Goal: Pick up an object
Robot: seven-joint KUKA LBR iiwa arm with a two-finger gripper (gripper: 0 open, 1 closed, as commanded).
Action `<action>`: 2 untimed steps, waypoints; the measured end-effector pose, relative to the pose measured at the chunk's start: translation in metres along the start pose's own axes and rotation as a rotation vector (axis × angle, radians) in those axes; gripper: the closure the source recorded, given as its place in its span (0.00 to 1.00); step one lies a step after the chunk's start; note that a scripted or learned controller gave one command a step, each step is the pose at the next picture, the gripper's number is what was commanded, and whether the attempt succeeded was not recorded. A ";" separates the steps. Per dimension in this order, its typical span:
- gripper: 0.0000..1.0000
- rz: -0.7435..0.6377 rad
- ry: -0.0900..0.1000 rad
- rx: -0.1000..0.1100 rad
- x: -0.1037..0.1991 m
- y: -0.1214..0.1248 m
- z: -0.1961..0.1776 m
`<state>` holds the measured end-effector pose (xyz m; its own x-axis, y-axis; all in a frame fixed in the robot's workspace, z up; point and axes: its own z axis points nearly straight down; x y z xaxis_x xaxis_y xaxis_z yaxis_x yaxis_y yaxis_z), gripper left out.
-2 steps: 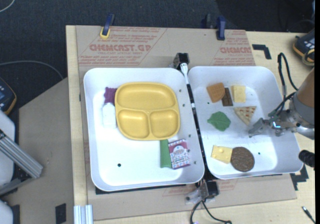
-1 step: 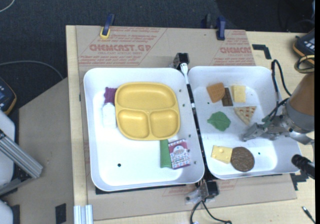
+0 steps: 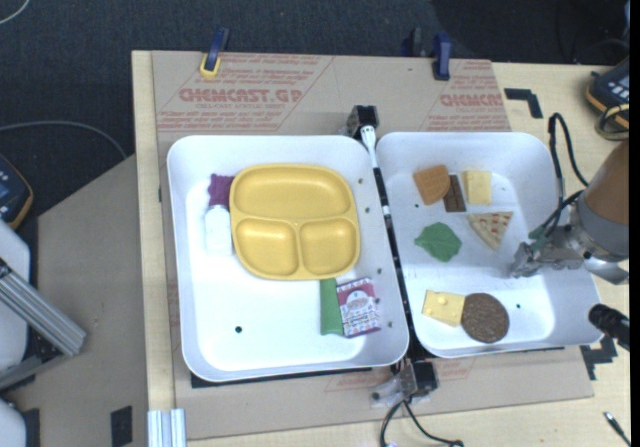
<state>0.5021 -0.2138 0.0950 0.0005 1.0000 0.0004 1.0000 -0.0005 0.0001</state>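
Reading "CHEMCAST GP" on bench board; hand over right bin.

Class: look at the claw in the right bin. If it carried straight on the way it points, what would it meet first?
The claw points left and down. It would probably meet the bin floor first. The pizza slice lies nearest; height is unclear.
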 end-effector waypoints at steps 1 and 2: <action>1.00 0.000 -0.004 -0.005 -0.002 -0.004 -0.044; 1.00 -0.002 -0.004 -0.006 0.000 -0.001 -0.087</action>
<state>0.5015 -0.2139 0.1821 -0.0015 1.0000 -0.0035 1.0000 0.0015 0.0056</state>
